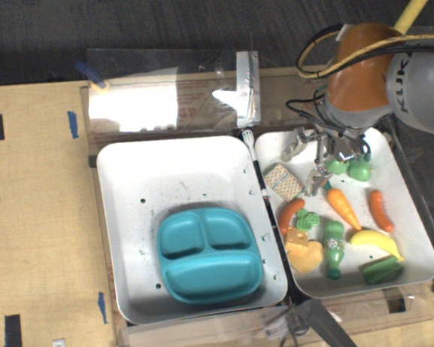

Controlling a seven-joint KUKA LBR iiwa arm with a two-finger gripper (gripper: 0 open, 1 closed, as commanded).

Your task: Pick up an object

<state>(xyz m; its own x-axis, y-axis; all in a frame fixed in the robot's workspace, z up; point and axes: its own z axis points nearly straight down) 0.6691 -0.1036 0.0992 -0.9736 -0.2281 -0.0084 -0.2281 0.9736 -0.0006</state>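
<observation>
Nearest the camera, right bin [415, 212] holds toy food: yellow banana [374, 242], green bottle [334, 248], orange carrot [343, 206]. Further back, gripper [330, 168] points down over the bin's far half beside the carrot top; finger state unreadable. Arm enters top right.

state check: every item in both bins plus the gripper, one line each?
Teal tray: flat in left bin, right way up.
Carrot: lying in right bin.
Banana: lying near right bin's front.
Green bottle: lying on its side.
Cracker: flat by right bin's left wall.
Gripper: low over right bin's back, grip unclear.
</observation>
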